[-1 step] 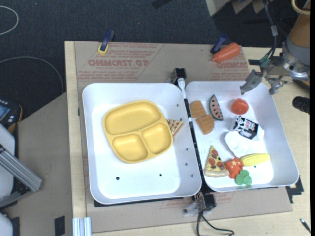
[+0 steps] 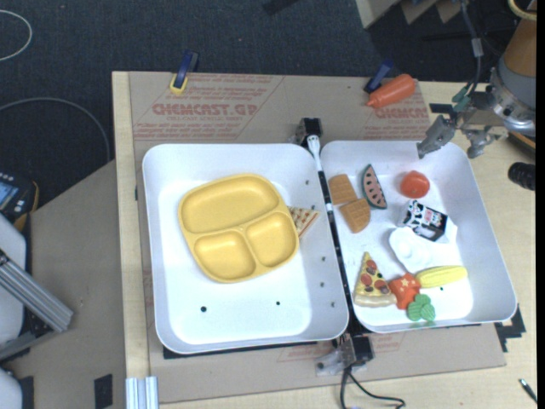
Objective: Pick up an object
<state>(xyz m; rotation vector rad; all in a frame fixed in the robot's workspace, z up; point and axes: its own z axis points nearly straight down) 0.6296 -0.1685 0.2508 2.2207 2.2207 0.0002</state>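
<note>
**Ana:** Desk [image 2: 128, 228] first, then: brown board top, two shallow white bins on it. Where is the pincer?

**Ben:** The pincer [image 2: 453, 136] hangs over the far right corner of the right bin [image 2: 490, 254], at the end of the grey arm [image 2: 519, 75]. Its two fingers stand spread apart, with nothing between them.

**Ana:** And the left bin [image 2: 162, 228]?

**Ben:** Well to the left of the pincer and nearer the camera. It carries a yellow divided plate [image 2: 234, 226], with a waffle-patterned wedge [image 2: 303, 220] touching the plate's right rim.

**Ana:** What could be picked up in the right bin?

**Ben:** Just below the pincer and a little left lies a red tomato [image 2: 415, 183]. Below that is a black-and-white carton [image 2: 424, 219], touching a white rounded piece [image 2: 415, 247]. Further left of the pincer sit a watermelon slice [image 2: 373, 186] and two tan bread pieces [image 2: 348, 203], one overlapping the other.

**Ana:** And the near end?

**Ben:** Farthest from the pincer: a pizza slice [image 2: 370, 279], a yellow corn cob [image 2: 441, 275], a small red item [image 2: 404, 288] and a green one [image 2: 420, 311], clustered close together.

**Ana:** Anything outside the bins?

**Ben:** An orange carrot [image 2: 392, 91] on the board, left of the pincer and beyond the bin's far rim. A blue-and-yellow clamp [image 2: 182, 72] sits far off to the left.
</note>
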